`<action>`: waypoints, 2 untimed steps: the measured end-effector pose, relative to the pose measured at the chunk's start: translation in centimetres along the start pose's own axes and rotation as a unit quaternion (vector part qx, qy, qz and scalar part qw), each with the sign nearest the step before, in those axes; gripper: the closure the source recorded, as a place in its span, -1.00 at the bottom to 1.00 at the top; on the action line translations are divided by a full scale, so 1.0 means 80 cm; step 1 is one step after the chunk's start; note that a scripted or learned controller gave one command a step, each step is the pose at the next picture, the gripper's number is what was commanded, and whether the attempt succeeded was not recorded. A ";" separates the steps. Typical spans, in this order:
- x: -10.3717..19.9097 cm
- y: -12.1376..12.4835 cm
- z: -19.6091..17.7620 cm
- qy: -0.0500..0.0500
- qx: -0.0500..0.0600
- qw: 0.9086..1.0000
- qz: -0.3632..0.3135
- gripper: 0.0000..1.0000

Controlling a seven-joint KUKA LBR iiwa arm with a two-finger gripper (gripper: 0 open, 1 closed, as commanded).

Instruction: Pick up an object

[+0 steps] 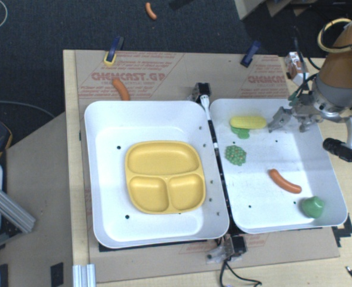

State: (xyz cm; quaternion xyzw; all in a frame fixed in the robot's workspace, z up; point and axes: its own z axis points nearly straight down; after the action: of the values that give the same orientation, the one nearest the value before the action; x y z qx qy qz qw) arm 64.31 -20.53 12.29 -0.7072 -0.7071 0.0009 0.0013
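All positions are taken from the right bin (pixel 257 217). At its near corner rests a green ball (pixel 312 207), close against the rim, leaving little room on that side. Just beyond it a sausage (pixel 284 181) lies slantwise on open floor, clear all round and, in my judgement, the easiest pick. Toward the bin's left wall sits a green knobbly piece (pixel 236 155); farther back a yellow piece (pixel 248 122) lies over a small green one. The end effector (pixel 288 117) hangs at the far right of the bin, beside the yellow piece, carrying nothing; whether it is open I cannot tell. The left bin (pixel 104 178), touching along the shared wall, holds a yellow tray (pixel 164 177) on the counter (pixel 164 67).
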 end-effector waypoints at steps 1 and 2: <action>0.001 0.000 0.051 0.000 0.001 1.000 -0.001 -1.00; 0.001 0.002 0.033 -0.001 -0.003 1.000 -0.001 1.00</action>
State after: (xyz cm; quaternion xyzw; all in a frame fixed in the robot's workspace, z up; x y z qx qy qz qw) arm 64.44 -20.45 9.64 -0.7064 -0.7078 -0.0003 -0.0010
